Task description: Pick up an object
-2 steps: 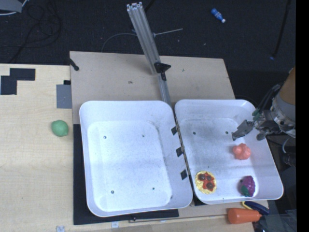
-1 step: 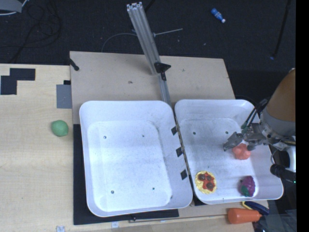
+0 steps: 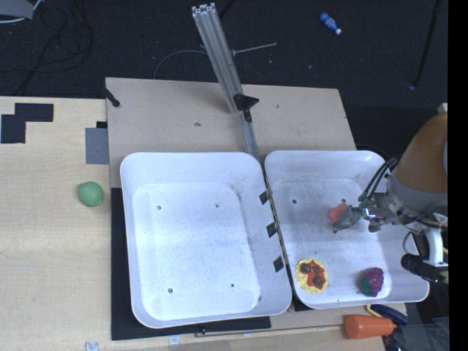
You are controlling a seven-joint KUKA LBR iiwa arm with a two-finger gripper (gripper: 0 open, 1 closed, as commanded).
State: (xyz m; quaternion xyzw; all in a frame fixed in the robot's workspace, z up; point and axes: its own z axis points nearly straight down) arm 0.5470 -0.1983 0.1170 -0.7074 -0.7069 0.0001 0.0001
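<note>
The right bin holds three small things. A small orange-red object lies near its middle. A yellow piece with a red top rests near the front wall, and a purple grape-like piece sits in the front right corner. My gripper reaches in from the right, low over the bin floor. Its tip is right against the orange-red object's right side. From this angle I cannot make out whether that object is gripped.
The left bin stands beside the right one. A green ball lies on the bench to its left. An orange carrot-like object lies outside the right bin's front edge. A metal rail slants up behind the bins.
</note>
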